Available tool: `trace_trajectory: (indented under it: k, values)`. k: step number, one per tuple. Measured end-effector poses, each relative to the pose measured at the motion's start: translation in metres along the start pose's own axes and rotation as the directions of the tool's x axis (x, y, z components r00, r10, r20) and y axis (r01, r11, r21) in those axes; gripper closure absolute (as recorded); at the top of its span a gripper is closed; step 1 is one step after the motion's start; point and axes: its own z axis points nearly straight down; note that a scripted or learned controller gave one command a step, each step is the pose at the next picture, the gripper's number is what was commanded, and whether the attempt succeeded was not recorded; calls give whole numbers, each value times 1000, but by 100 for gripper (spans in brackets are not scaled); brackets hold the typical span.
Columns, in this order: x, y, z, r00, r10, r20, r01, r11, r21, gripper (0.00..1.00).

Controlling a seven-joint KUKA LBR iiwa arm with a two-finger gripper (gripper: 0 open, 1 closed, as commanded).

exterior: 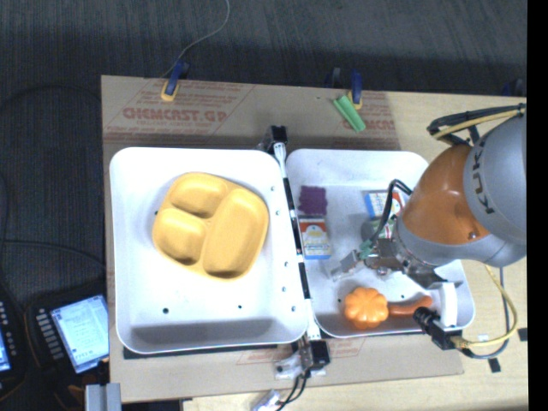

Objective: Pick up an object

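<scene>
pumpkin (366, 307) in right bin (342, 165)

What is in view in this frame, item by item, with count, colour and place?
Bins: 2, white, side by side on the bench.
Moulded tray: 1, yellow, left bin.
Purple block: 1, right bin, far left part.
Small carton: 1, white, blue and red, right bin, below the block.
Blue packet: 1, right bin, partly behind the arm.
Toy pumpkin: 1, orange, right bin, near edge.
Marker: 1, green, on the board.
Arm: 1, grey and orange.
Gripper: 1, over the right bin.
</scene>
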Motion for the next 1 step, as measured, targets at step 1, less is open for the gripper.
trace_trajectory:
  k: [1]
  values:
    - [10,32,12,1000,-1,-2,1,1000,12,0]
